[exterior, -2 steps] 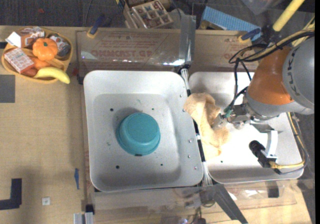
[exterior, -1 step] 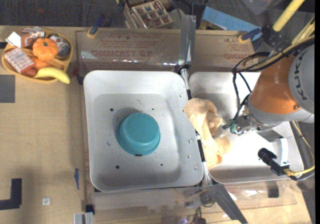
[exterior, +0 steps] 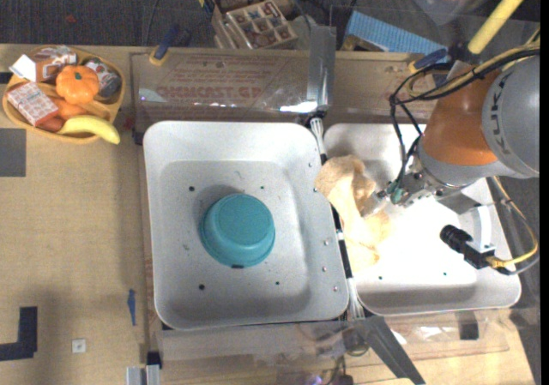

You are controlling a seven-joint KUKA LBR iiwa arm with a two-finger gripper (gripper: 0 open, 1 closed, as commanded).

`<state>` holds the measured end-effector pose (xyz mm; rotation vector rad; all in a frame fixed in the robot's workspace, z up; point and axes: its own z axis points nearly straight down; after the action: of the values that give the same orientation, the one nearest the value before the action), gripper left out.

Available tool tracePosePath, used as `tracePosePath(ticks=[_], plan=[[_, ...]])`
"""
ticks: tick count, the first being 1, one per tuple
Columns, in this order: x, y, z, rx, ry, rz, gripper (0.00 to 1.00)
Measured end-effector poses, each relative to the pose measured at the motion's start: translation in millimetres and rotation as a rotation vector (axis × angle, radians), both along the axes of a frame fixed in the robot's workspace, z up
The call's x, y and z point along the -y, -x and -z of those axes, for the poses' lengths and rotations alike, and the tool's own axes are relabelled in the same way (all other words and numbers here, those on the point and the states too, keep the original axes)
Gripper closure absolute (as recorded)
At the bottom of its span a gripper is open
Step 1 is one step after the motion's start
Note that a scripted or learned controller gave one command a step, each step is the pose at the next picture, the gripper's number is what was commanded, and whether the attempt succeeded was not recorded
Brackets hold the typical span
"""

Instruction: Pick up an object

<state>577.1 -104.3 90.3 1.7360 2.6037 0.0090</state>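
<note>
End effector (exterior: 396, 195) hanging low in the right bin (exterior: 429, 287), at the right edge of a crumpled beige cloth (exterior: 350, 190)

The cloth is lying against the right bin's left wall, its upper fold leaning over the rim toward the left bin (exterior: 171, 160); the end effector is sitting just beside it, and whether it is spread or pressed together cannot be told, nor whether it is touching the fabric; bare white floor is showing along the right bin's near wall; in the left bin a teal bowl (exterior: 238, 229), upside down, is resting near the middle, apart from all four walls, with bare floor ringing it; on the worktop (exterior: 69, 246) a dish of fruit (exterior: 62, 100) is sitting at the far left corner, well apart from both bins.
</note>
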Motion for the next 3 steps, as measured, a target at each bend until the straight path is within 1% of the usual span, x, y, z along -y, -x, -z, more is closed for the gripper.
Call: tracePosePath(ticks=[1,2,3], plan=[[0.5,-1.0,-11.1,0.004,-0.001,0.002,1.00],[0.9,-1.0,-11.2,0.004,0.000,0.002,0.00],[-3.3,-20.5,-0.7,-0.001,0.003,-0.140,0.00]])
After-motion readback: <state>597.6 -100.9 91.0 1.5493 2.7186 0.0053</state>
